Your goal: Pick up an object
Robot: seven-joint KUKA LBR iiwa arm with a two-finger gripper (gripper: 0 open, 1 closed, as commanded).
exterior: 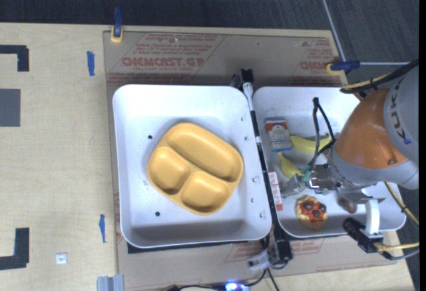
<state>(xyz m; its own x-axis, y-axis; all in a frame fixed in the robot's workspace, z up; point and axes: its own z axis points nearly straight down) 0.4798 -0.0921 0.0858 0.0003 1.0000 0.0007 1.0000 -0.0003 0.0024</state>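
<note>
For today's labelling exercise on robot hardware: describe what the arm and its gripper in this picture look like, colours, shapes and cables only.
The arm is a rounded grey body with a broad orange band above the wrist. Black cables loop beside it. The gripper is metallic silver, with small dark fittings below it.

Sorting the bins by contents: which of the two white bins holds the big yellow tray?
The left bin. The yellow tray with three compartments lies in it; the right bin, where the arm reaches, holds small items.
</note>
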